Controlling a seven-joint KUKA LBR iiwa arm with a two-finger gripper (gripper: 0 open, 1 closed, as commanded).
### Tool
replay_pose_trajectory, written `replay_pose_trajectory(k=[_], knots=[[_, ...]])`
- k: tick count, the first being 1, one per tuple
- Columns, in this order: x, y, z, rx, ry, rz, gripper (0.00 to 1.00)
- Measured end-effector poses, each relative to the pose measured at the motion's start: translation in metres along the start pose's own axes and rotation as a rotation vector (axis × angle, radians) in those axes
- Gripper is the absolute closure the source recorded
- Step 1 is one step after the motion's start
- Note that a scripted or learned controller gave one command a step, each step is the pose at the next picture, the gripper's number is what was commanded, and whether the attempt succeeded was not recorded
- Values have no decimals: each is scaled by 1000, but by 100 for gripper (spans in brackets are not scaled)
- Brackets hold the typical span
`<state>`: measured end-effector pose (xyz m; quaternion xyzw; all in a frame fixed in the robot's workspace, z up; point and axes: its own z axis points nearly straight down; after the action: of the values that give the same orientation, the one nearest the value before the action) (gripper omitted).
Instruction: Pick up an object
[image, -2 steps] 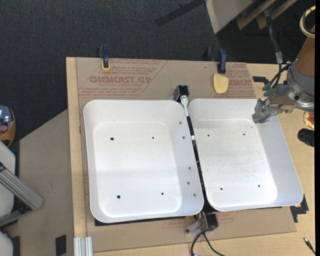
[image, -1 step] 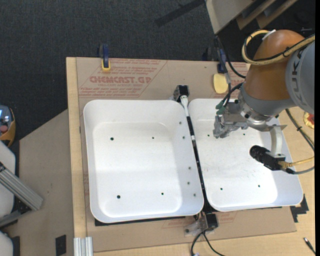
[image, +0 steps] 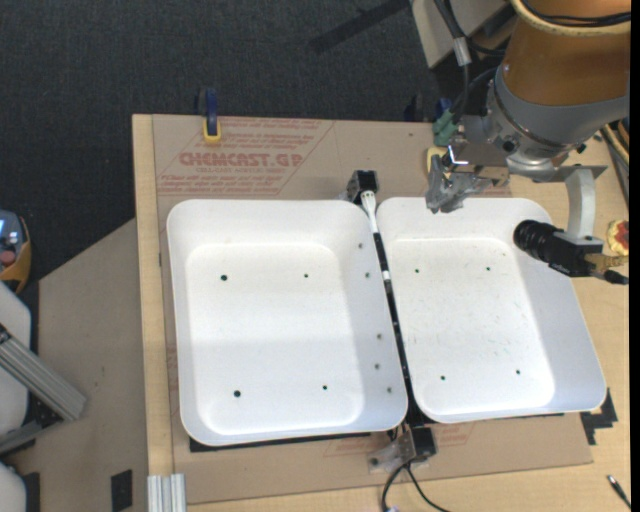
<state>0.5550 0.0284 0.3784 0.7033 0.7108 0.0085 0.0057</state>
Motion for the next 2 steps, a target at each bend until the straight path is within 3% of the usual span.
replay_pose_trajectory(k=[1,2], knots=[[-111,-4,18,22,-8,22,100],[-59,28,74,26,-2,6,100]])
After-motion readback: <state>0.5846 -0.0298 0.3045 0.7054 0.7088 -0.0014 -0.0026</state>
